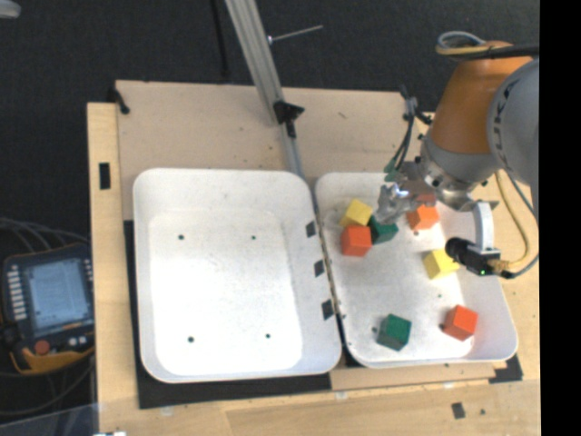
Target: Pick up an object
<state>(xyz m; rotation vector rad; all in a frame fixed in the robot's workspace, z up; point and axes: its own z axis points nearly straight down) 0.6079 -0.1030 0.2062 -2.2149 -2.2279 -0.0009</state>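
Observation:
The right bin (410,357) holds several small blocks. A yellow block (358,213) and an orange block (356,240) lie near its left wall, with a green block (385,232) beside them. My gripper (391,206) hangs over the upper part of this bin, its tip just above the green block and right of the yellow one. Another orange block (423,216) lies directly right of the gripper, partly under the wrist. Further out lie a yellow block (439,263), a green block (394,331) and an orange block (460,322).
The left bin (145,243) stands beside the right one. A slanted metal rail (259,57) runs from the top down to the gap between the bins. A handheld controller (50,298) sits off the bench at the left. A black fitting (472,256) juts from the arm over the right bin.

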